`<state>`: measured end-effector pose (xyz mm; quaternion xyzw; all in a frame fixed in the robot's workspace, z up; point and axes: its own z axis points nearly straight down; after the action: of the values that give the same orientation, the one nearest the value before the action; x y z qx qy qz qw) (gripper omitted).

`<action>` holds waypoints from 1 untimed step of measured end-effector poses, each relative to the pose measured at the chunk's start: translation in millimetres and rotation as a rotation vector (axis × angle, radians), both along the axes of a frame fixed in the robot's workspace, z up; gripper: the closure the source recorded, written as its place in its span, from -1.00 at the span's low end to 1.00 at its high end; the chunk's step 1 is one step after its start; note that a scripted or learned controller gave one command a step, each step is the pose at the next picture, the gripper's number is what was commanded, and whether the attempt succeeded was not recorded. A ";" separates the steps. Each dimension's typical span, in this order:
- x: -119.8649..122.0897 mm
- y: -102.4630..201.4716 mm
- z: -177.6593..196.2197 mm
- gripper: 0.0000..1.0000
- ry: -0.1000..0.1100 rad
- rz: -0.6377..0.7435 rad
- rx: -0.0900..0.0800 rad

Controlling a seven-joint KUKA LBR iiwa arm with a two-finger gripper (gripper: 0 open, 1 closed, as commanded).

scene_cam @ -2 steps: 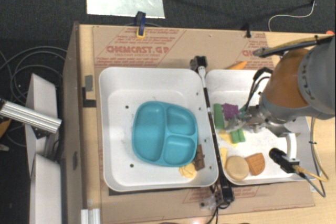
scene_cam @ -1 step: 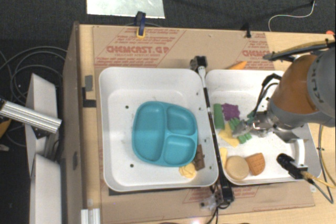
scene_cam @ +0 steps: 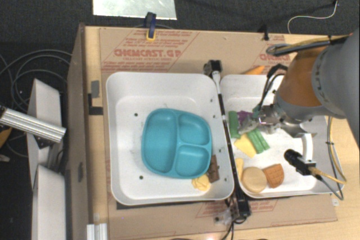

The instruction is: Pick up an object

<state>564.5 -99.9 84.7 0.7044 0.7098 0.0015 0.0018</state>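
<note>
The left shallow white plastic bin (scene_cam: pixel 121 121) holds a teal three-compartment plastic plate (scene_cam: pixel 175 142), with a small yellow toy (scene_cam: pixel 201 182) and a brown piece (scene_cam: pixel 214 170) just right of that plate's lower edge. Further right of the plate, the second white bin (scene_cam: pixel 320 188) carries green sticks (scene_cam: pixel 257 139), a yellow wedge (scene_cam: pixel 245 146), a tan round disc (scene_cam: pixel 253 179) and an orange-brown chunk (scene_cam: pixel 274 175). The gripper (scene_cam: pixel 260 121) hovers over the green sticks; whether it is clenched I cannot tell. Brown cardboard covers the counter (scene_cam: pixel 169 48).
</note>
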 end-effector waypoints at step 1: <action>-13.7 -8.5 -0.6 -1.00 0.005 -0.006 0.001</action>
<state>550.7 -108.3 84.1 0.7067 0.7075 -0.0001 -0.0002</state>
